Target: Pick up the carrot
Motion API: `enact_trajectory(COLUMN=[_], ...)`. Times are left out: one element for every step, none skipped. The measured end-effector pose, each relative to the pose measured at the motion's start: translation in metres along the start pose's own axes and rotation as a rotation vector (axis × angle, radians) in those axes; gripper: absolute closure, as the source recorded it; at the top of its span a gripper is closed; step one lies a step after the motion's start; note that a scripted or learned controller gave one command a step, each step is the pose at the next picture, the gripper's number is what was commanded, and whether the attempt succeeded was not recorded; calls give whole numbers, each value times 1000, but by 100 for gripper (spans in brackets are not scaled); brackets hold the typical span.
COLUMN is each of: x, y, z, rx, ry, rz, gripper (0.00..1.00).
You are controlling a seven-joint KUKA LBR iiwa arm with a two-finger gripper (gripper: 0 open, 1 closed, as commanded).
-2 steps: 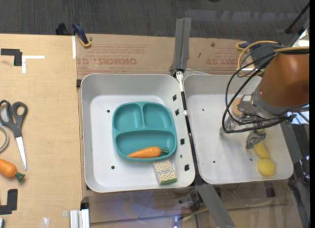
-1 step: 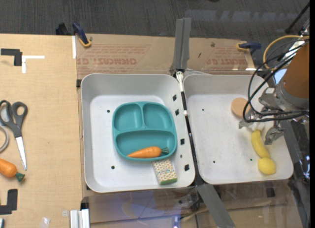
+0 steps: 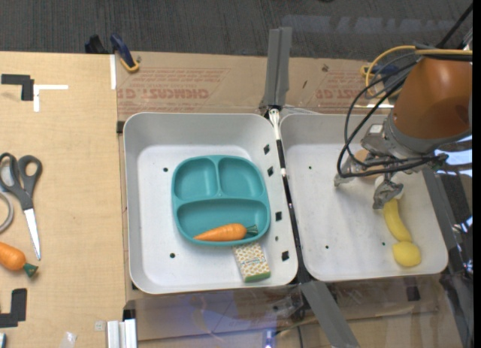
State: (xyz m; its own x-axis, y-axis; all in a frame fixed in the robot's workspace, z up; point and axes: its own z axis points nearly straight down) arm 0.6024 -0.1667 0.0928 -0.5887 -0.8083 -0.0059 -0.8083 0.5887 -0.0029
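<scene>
Hovers over the right bin with the hand just above the banana, grip state impossible to tell, well apart from the carrot lying lengthwise left-right in the teal plate, far leftward.

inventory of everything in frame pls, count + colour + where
carrot: 1, orange, in the large compartment of the plate
plate: 1, teal, divided, left bin
sponge: 1, yellow-green, left bin, by the plate's near edge
banana: 1, yellow, right bin
lemon: 1, yellow, right bin, near corner
bins: 2, white, side by side
scissors: 1, grey handles, bench at left
second carrot: 1, orange, bench at far left
gripper: 1, grey, over the right bin, above the banana
</scene>
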Motion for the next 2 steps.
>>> enact_trajectory(x=[-23,22], y=[-38,-43], z=[-2,-1], rx=[4,2], ry=[-1,1], rz=[340,614], gripper=[0,0])
